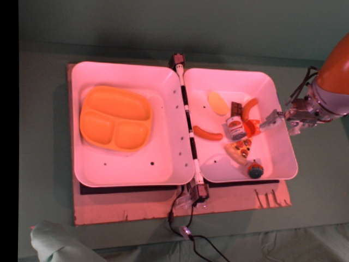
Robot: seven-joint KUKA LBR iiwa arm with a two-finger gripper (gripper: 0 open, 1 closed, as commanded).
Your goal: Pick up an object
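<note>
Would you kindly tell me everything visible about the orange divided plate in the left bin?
The orange divided plate looks like smooth moulded plastic, a rounded rectangle with three compartments: one long one along the far side and two smaller ones on the near side. It lies flat and upright on the left bin's floor, towards that bin's left. Nothing rests in it, and it touches only the bin.

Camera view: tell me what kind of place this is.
Probably a robotics lab bench set up for grasping trials: two white bins side by side, toy food such as a sausage, an orange divided tray, and the gripper.
</note>
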